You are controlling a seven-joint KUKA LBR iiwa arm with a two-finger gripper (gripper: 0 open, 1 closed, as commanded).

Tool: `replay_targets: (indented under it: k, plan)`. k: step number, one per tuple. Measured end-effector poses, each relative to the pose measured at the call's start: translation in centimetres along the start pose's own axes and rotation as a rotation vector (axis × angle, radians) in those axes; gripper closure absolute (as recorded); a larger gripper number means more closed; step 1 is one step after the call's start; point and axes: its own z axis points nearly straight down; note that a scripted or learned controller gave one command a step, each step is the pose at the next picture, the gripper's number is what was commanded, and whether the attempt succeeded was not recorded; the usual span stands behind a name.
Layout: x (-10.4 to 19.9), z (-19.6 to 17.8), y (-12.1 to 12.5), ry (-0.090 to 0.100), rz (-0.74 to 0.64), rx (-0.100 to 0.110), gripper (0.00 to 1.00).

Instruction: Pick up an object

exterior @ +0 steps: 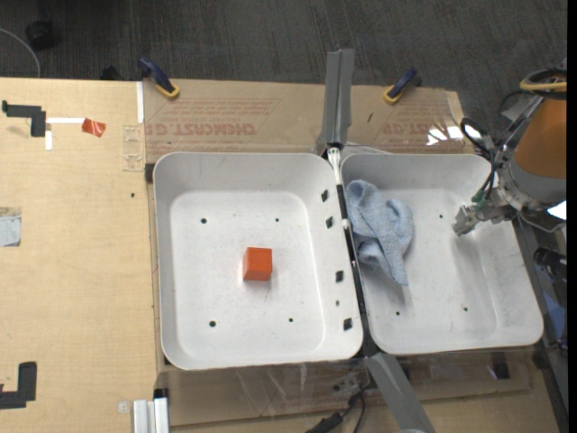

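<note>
An orange-red cube (258, 264) rests near the middle of the left bin (180, 242). A crumpled pale blue cloth (382, 233) lies against the left wall of the right bin (505, 323). My gripper (471, 218) hovers over the right part of the right bin, well to the right of the cloth and apart from it. The arm with its orange band (545, 138) comes in from the right edge. I see nothing between the fingers, but they are too small and blurred to read.
A grey divider post (339, 97) stands between the bins at the back. Cardboard (234, 120) lies behind the bins, held by blue-yellow clamps (159, 77). A wooden bench top (63, 260) stretches to the left with small markers on it.
</note>
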Motion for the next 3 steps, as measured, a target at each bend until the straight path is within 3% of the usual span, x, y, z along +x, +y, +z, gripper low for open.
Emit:
replay_targets:
  k: [1, 2, 3]
  plan:
    - [-0.2, -15.5, 4.4, -0.005, 0.158, 0.001, 1.0]
    - [-1.0, -11.8, 4.5, -0.004, 0.188, 0.004, 1.0]
    - [4.3, -12.2, 7.7, -0.004, 0.308, 0.003, 1.0]
